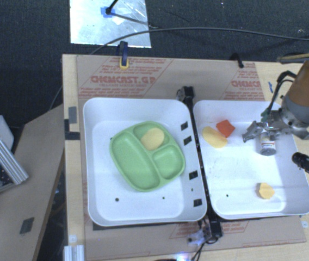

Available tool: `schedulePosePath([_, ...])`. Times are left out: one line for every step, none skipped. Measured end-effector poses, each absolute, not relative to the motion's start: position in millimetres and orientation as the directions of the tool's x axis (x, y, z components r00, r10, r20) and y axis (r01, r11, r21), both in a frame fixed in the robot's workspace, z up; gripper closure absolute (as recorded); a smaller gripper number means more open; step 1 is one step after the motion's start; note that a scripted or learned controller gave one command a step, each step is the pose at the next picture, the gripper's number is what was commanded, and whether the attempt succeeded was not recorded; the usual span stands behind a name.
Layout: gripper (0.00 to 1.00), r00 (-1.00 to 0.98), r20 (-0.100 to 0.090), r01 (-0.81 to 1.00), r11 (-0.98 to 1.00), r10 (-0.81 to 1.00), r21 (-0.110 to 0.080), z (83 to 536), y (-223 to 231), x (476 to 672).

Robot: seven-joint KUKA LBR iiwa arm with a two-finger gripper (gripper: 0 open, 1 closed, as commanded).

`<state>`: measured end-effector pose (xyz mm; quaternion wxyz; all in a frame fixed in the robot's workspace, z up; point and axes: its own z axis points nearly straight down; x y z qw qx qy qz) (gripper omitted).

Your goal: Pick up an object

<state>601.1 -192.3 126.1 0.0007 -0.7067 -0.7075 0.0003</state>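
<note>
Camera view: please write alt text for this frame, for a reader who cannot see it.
A grey robot arm reaches in from the right, its gripper over the right bin, which holds a yellow piece touching an orange block and a small yellow chunk. The left bin holds a green divided plate with a yellow lump in one compartment.

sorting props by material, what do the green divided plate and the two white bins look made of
Green three-compartment plate: probably moulded plastic, with uniform colour, rounded ridges and a soft matte sheen. Left white bin and right white bin: likely thin formed plastic, going by the smooth walls, rounded corners and slight gloss; coated metal can't be excluded.
</note>
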Motion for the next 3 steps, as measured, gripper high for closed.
schedulePosePath([0.0,-0.001,-0.009,1.0,0.001,1.0,0.025,113,-195,608.4])
schedulePosePath([1.0,-0.002,-0.01,1.0,0.003,1.0,0.031,123,-194,610.1])
schedulePosePath([1.0,-0.005,-0.003,1.0,0.005,1.0,0.007,176,-201,620.1])
